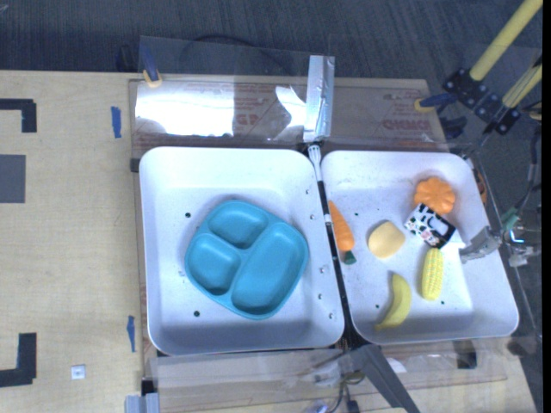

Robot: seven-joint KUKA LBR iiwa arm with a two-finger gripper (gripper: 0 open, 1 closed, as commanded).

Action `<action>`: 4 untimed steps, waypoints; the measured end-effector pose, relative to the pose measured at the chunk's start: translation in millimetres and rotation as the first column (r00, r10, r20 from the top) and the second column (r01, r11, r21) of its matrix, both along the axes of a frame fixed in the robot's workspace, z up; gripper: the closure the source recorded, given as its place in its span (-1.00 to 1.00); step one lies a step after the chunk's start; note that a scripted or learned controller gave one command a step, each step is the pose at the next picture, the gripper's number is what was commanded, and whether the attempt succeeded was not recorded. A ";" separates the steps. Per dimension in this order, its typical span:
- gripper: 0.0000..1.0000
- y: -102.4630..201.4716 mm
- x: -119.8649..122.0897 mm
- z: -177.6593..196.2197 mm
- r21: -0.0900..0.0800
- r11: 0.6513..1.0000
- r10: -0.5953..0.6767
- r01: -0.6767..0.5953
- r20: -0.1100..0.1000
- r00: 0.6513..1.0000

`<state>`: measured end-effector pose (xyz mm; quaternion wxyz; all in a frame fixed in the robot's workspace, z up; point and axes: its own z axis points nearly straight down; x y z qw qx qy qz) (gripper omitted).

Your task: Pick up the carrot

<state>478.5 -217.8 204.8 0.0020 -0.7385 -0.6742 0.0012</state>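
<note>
Two shallow white bins with rounded corners sit side by side on the pale wood table (69, 256).

The left bin (164, 188) holds a glossy blue plate (247, 257), moulded plastic with three rounded compartments, lying near the bin's middle.

The carrot (341, 232) lies in the right bin (362, 175), tight against its left wall. It is a short, smooth orange taper with a small green tip pointing toward the front edge.

To its right, near the bin's middle, sits a pale yellow lump (386, 239), rounded and matte. Beyond it, toward the right wall, a small box (428, 225) with a black-and-white spotted pattern is tilted, touching a lumpy orange item (434, 194) at the back right. Just in front of the box an ear of corn (432, 274) stands along the bin's depth, yellow with a ribbed, kernelled surface. A smooth curved banana (396, 301) lies near the front edge.

A small silvery metal part (482, 244) pokes over the right wall of the right bin; whether this is the hand, and how far open it is, I cannot tell. Nothing grips the carrot.
</note>
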 end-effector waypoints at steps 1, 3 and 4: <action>-1.00 -2.4 0.8 -25.4 0.001 0.972 0.236 -0.236 0.002 0.972; -1.00 -5.6 2.5 -2.5 -0.008 0.338 0.941 -0.941 0.005 0.338; -1.00 -5.0 1.9 -17.0 -0.002 0.169 0.986 -0.986 0.006 0.169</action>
